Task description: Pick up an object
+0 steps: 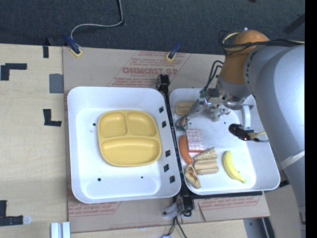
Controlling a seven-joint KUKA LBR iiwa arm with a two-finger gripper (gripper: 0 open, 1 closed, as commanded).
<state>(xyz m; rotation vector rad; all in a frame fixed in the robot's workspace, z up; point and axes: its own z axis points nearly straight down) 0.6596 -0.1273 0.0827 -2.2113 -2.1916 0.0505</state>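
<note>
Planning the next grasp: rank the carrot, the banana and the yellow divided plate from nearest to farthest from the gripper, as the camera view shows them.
From the gripper, at the top of the right bin:
1. Carrot, along that bin's left wall.
2. Banana, toward that bin's lower right; its gap from the carrot is modest.
3. Yellow divided plate, in the left bin, plainly farthest.

A yellow banana lies flat in the right bin's near corner, apart from neighbours.

Right bin centre open; food crowds left edge; banana right.
</note>
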